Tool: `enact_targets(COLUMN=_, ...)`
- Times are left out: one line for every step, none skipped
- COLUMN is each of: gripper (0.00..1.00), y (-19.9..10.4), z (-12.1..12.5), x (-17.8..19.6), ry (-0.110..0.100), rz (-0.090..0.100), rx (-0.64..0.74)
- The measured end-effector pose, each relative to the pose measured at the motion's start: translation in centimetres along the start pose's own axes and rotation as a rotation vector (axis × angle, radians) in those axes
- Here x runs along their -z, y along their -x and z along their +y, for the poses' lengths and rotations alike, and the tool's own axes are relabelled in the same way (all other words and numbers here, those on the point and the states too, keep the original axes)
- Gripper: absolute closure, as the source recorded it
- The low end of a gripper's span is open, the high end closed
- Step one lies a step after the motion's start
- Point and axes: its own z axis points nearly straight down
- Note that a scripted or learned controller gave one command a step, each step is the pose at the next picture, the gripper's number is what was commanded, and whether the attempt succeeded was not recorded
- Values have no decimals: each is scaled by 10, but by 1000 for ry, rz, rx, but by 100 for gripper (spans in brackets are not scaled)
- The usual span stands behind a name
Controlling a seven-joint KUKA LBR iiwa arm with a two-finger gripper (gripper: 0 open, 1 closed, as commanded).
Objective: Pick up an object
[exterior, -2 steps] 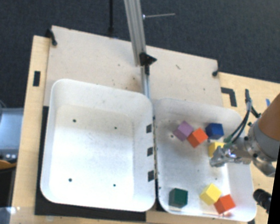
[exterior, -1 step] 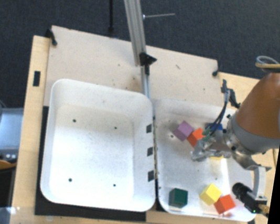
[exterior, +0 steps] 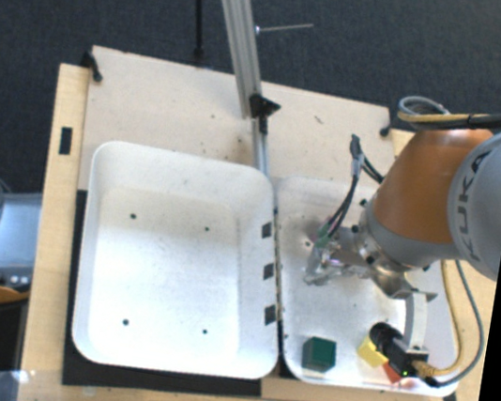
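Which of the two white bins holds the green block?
The bin on the view's right, the one under the gripper; the green block lies near its front edge.

The grey arm with its orange band (exterior: 428, 191) reaches in from the right over the right bin (exterior: 312, 200). Its gripper (exterior: 323, 262) hangs low above the far-left part of that bin, close to the wall shared with the left bin (exterior: 104, 166). A small green block (exterior: 319, 352) lies on the right bin's floor at its near edge, well apart from the gripper. Both bins sit on the pale bench (exterior: 162, 104).
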Motion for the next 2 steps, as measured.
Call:
enact_targets(gripper=100, y=-43, z=-1, x=-2, ry=-2, rz=1, rx=-1)
enact_targets(gripper=100, y=-86, z=3, x=-4, ry=0, rz=0, rx=1)
